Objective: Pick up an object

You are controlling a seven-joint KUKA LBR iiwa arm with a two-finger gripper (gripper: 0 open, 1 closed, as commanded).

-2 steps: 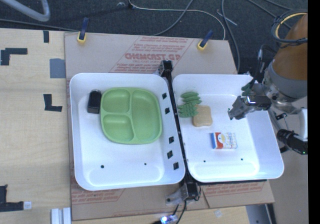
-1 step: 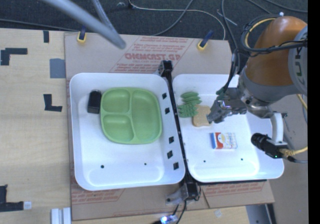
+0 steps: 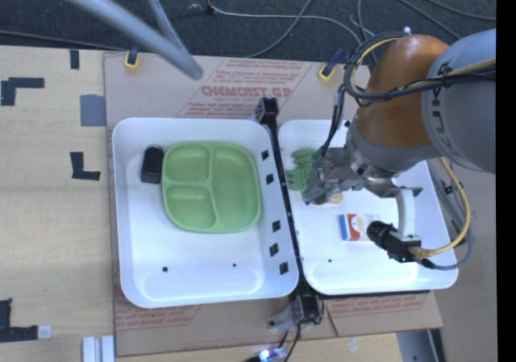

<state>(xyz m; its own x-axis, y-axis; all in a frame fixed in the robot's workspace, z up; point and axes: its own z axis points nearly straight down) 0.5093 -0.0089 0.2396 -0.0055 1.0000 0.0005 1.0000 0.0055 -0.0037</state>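
Observation:
My gripper hangs low over the left part of the right bin, under the orange wrist band. Right beside it, at its upper left, a green leafy toy lies against the bin's left wall. A small white card with a red and blue mark lies on the bin floor just below and right of the gripper. In the left bin a green divided plate rests flat, with a small black block at its left edge.
A black divider strip runs between the two bins. A black cable connector and cables hang off the arm over the right bin. A grey pole crosses the top left. Cardboard lies under the bins.

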